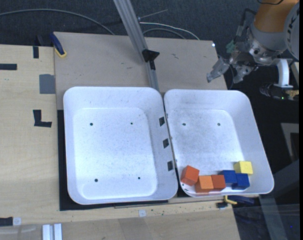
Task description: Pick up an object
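Nearest to you, along the front wall of the right bin [251, 114], sits a tight cluster of small blocks. From the left: an orange block [190, 174] tilted a little and lying close to the bin's front left corner, then a second orange block [206, 183] touching a reddish-orange block [218, 182] beside it. Next come two blue blocks [236, 179] pressed together, and a yellow block [243, 167] rests just behind them, nearest the bin's right wall. All of them crowd the front edge; the remainder of that bin's floor shows bare speckled white.

To the left you see the left bin [71, 134], its rim touching the right bin's rim along the middle seam, where a few small dark tabs sit. Both bins rest on the tabletop [91, 59], a pale board with dark tape marks [38, 118] on its left side.

Farther back, a slanted aluminium rail [133, 31] runs from the top of the view down to the bins' shared rear corner, with a black clamp partway along. A blue and yellow clip [58, 45] lies at the board's rear left corner.

Farthest, at the upper right, the hand [231, 70] hangs beyond the rear edge of the right bin, well apart from the blocks. You see its two fingers spread apart, with nothing between them.
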{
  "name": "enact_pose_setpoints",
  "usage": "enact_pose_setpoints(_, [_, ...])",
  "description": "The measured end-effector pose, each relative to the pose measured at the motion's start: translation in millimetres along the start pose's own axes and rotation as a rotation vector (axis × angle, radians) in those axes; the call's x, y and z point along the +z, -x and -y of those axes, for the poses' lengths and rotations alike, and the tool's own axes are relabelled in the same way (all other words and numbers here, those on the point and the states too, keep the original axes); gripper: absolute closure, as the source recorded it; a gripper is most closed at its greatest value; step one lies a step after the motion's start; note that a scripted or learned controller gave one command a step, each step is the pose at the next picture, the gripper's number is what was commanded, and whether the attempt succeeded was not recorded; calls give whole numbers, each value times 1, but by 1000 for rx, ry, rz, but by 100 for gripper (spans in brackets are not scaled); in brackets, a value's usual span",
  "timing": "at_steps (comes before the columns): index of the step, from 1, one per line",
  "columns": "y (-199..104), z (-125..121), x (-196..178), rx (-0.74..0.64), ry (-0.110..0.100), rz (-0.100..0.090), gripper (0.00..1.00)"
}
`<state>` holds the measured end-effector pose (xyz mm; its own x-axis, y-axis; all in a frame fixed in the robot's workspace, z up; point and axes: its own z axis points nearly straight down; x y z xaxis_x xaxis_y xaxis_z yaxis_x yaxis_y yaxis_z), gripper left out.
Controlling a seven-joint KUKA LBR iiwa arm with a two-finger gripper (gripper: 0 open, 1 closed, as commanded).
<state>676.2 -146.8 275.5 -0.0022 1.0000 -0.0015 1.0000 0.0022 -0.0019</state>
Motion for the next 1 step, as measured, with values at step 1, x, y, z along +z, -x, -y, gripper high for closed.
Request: enact_pose_setpoints(1, [20,48,32,4,-5,-1,0])
